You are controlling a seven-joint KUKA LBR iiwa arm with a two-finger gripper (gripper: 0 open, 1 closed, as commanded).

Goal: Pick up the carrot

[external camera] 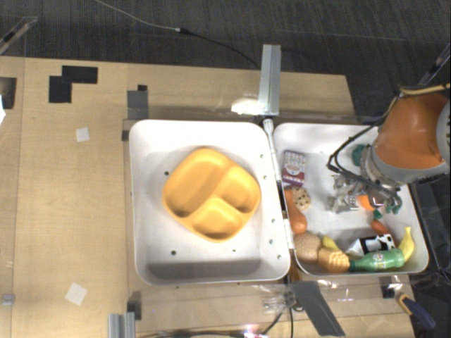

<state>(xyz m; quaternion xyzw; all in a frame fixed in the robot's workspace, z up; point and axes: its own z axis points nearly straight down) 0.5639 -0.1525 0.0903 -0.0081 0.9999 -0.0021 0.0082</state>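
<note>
Starting at the near rim of the right bin (421, 265), a green bottle (377, 261) lies on its side, its neck pointing toward a knobbly yellow piece (332, 260) to the left. A banana (407, 241) curves up along the right wall, just beside the bottle's end. Tucked behind the bottle sits a small black-and-white item (378, 243), and over on the left a pale bread roll (306, 243) is touching the yellow piece.

Moving up the bin, a small red-orange piece (380, 225) lies near the black-and-white item. Along the left wall an orange-brown lump (299, 221) rests just beyond the roll, with a cookie (301, 199) right behind it.

Now the middle of the bin: the gripper (347, 194) is down low here, metal parts and dark cables crowding it. The carrot (366, 203) shows as an orange patch just beside the gripper on its right, partly hidden by the hardware. Whether the jaws stand wide or narrow cannot be told from this angle, nor whether the carrot sits between them.

Further back, a pink-and-white packet (294, 166) lies by the left wall. The arm's orange band (412, 134) looms over the bin's far right corner.

Across the divider, the left bin (148, 252) holds a yellow divided plate (211, 193) near its centre.
</note>
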